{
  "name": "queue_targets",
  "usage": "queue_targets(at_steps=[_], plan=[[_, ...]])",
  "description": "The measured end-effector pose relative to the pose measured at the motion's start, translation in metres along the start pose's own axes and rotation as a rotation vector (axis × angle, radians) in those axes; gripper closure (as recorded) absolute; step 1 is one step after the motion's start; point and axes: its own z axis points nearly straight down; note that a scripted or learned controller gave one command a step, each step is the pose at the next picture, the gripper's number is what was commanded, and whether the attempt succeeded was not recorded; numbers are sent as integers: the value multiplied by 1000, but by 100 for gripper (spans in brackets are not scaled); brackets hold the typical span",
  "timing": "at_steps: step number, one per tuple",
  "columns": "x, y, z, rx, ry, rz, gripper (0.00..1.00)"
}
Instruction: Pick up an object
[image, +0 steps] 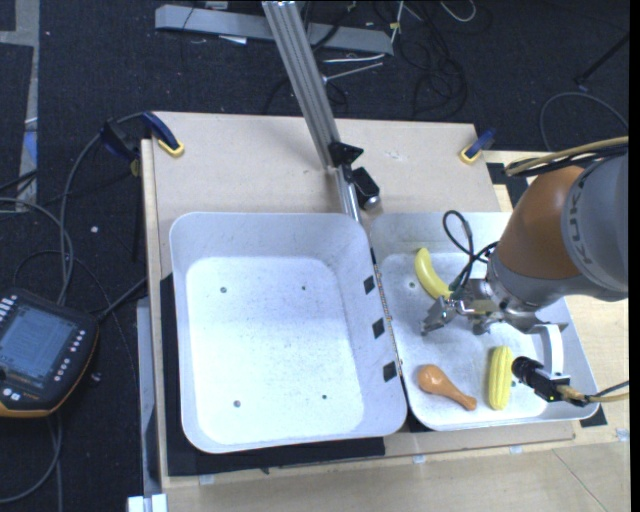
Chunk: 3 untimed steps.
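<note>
Nothing is seen lifted yet, so the pick is judged to be in its early stage. The gripper is held low over the middle of the right bin, just beside the lower end of a banana that lies toward that bin's far edge. Whether the pincer is released or clenched cannot be told from this slant, and no object is seen inside it. A corn cob and an orange pear-shaped toy are left near the bin's near edge, apart from the gripper. A target is yet to be grasped and raised. The left bin is not being worked in.
</note>
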Motion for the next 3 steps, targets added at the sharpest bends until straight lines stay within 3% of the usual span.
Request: queue_targets(at_steps=[1, 2, 3], plan=[[0, 0, -1, -6, -1, 0, 0], [0, 0, -11, -6, -1, 0, 100], [-7, 7, -68, -11, -2, 0, 100]])
